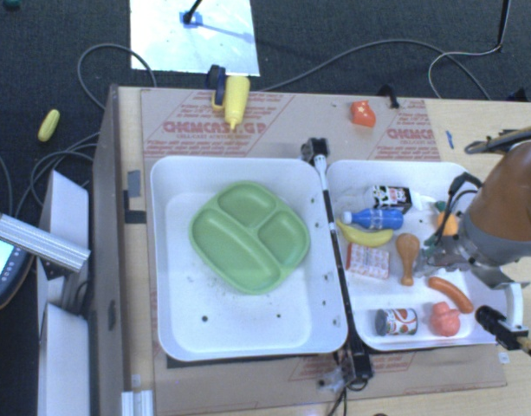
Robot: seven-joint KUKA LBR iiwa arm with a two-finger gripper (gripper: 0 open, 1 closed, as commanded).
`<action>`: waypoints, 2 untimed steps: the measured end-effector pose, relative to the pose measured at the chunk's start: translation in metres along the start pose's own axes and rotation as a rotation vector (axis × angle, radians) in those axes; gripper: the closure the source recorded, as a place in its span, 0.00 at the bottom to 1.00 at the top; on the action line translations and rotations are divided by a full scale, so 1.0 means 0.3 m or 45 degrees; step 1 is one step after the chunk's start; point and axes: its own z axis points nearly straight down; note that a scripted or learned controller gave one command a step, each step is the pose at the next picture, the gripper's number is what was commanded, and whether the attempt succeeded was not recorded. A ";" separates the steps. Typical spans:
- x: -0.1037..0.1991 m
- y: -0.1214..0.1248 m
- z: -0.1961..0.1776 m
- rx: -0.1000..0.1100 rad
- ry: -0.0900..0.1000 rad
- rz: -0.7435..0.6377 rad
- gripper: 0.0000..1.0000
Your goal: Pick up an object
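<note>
From the overhead camera we see the grey arm's gripper (pixel 440 248) low over the right white bin (pixel 425 341), among a brown drumstick (pixel 407 255), an orange sausage (pixel 450 293), a yellow banana (pixel 365 234), a blue bottle (pixel 375 219) and a small can (pixel 396 321). We cannot tell how the pincer stands. The left white bin (pixel 239 341) holds a green divided plastic plate (pixel 249 236).
</note>
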 end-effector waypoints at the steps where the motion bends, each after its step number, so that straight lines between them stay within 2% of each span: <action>1: -0.109 0.175 -0.280 0.016 0.005 0.000 1.00; 2: 0.002 0.155 -0.368 0.019 0.008 -0.001 1.00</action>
